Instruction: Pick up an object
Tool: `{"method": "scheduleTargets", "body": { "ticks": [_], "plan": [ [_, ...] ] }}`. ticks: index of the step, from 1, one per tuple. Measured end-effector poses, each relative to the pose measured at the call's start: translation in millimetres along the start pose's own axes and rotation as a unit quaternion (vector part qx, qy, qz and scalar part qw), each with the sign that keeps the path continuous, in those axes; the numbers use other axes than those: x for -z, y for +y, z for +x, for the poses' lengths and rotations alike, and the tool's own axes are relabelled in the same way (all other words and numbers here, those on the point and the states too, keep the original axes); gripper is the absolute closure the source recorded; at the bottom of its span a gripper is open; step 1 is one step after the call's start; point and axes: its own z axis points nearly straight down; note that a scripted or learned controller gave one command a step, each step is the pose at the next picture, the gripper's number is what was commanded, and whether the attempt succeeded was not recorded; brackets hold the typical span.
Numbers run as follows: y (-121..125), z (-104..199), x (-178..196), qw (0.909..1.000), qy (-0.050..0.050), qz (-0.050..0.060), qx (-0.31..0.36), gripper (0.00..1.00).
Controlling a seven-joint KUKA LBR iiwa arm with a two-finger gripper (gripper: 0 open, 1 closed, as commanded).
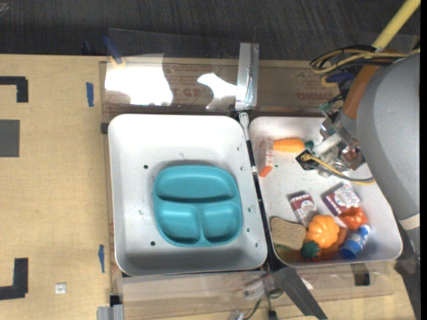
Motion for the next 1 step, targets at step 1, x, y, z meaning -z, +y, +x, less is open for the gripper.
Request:
{"method": "scheduleTargets", "body": {
  "ticks": [1],
  "plan": [
    [-0.6, -0.4, -1.0, 1.0, -0.001, 0.001, 0.0, 0.0]
  ]
}}
